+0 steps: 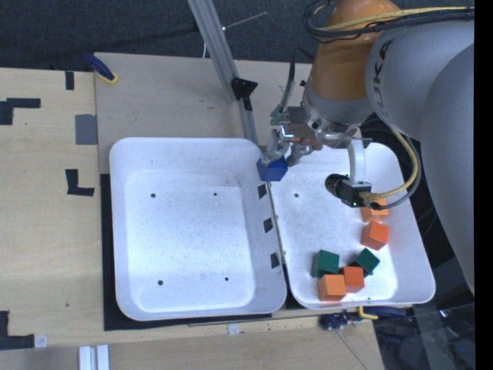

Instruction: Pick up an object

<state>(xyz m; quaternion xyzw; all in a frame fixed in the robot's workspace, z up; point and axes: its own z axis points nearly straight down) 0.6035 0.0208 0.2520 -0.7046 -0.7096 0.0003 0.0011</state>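
My gripper (276, 160) hangs over the top-left corner of the right bin (412, 284), close to the ridge between the two bins. A small blue block (272, 169) sits between its fingertips, raised above the bin floor, and the fingers are shut on it. Several more blocks lie in the right bin: two orange ones (375, 233) near the right wall, and a cluster by the front wall with a green block (326, 262), another green block (367, 260) and two orange blocks (333, 286).
The left bin (123, 206) lies beside the right one, with a raised shared rim (269, 230) between them. A slanted grey pole (223, 52) crosses behind the bins. The arm's bulk and cables (385, 191) overhang the right bin's back right.
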